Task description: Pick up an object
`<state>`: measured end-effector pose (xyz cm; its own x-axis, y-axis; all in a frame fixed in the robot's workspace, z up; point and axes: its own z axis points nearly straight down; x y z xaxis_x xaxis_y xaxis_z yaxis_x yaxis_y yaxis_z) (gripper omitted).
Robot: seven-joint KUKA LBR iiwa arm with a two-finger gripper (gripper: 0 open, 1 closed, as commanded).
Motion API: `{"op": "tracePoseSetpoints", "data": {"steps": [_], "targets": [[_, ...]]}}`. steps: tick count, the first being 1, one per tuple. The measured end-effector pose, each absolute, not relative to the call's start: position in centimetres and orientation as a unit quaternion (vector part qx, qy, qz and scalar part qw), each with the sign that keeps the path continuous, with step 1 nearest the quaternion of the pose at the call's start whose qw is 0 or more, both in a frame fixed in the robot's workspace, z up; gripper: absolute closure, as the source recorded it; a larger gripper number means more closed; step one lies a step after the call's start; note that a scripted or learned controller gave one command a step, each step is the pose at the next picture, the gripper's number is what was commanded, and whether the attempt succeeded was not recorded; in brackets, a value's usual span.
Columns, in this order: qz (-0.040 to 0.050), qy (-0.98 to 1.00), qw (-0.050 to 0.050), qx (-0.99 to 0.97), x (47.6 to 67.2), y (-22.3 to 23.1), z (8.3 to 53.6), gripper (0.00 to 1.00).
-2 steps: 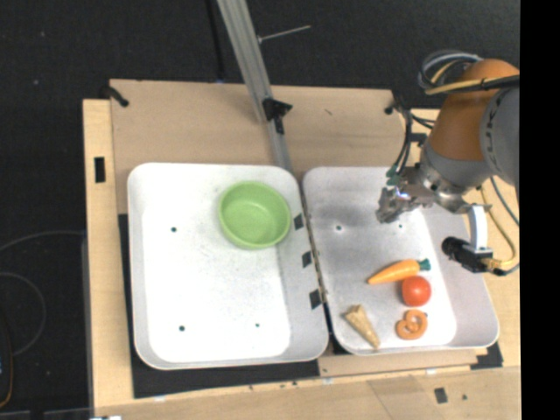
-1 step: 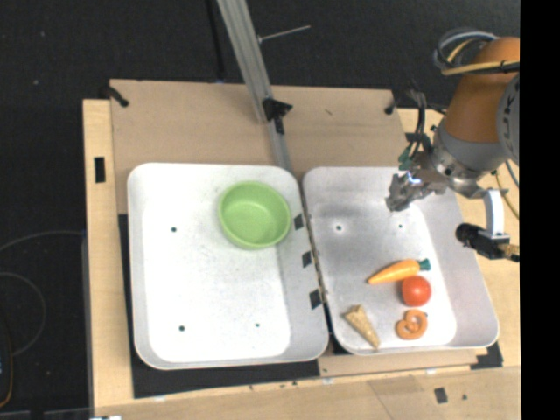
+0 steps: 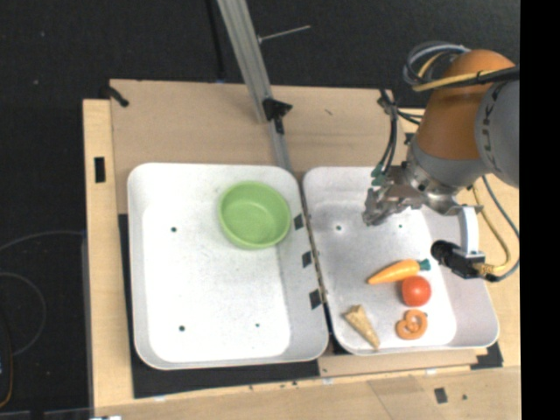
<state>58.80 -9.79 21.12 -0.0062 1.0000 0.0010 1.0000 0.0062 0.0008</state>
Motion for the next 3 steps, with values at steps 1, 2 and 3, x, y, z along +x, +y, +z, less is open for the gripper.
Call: {"op": "tracePoseSetpoints", "data": {"steps": [1, 2, 3], "targets": [[-0.0004, -0.709, 0.0, -0.705, 55.8, -5.0, 21.7, 1.0], [-0.0015, -0.71, 0.0, -0.704, 54.0, -0.4, 23.4, 1.0], [-0.0003, -0.71, 0.001, -0.704, 52.4, 4.7, 22.7, 1.0]]}}
